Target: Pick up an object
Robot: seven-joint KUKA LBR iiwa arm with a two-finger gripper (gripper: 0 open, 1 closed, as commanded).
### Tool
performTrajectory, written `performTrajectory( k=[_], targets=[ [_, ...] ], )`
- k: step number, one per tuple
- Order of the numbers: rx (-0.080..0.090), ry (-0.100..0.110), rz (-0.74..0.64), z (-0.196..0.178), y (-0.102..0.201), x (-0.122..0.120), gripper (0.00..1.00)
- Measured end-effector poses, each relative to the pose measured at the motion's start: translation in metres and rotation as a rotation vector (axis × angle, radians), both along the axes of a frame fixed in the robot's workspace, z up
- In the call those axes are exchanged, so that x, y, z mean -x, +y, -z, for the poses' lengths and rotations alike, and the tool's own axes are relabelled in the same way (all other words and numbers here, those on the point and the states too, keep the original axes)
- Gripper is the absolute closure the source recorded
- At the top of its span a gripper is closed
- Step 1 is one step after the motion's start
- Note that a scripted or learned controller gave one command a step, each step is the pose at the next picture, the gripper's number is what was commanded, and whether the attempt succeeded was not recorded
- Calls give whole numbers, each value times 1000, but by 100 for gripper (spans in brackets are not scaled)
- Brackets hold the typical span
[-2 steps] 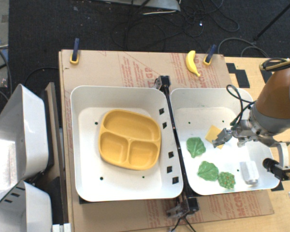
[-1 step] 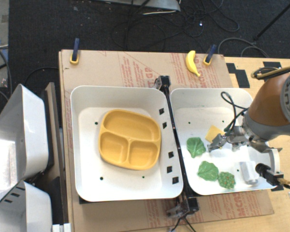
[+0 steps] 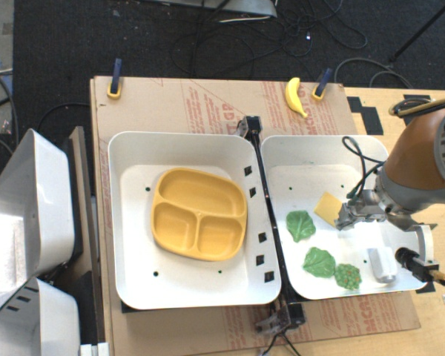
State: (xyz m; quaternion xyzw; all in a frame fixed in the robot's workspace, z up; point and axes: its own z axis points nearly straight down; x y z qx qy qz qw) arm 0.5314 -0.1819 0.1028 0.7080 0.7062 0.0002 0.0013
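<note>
Two white bins (image 3: 126, 199) were seen from above on a surface (image 3: 208, 102). In the right bin, the hand (image 3: 346, 219) was lowered at three o'clock of a yellow block (image 3: 327, 207), touching it; its state could not be told. Green leaves (image 3: 300, 225) lay at six o'clock.

My arm: grey KUKA arm (image 3: 419, 173) with orange band, entering from the right, bent downward; its two-finger gripper (image 3: 346, 219) is lowered, pointing left.

Tool (image 3: 345, 219) low in right bin (image 3: 311, 150), touching yellow block (image 3: 327, 207).
</note>
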Motion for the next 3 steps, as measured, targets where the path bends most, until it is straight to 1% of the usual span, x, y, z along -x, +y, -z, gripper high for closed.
performTrajectory(
  k=[1,2,3],
  targets=[
    [0,-3,-5,-63,1,-2,100],
    [0,-3,-6,-125,-4,-7,100],
    [0,-1,-7,-153,-4,-7,100]
  ],
)
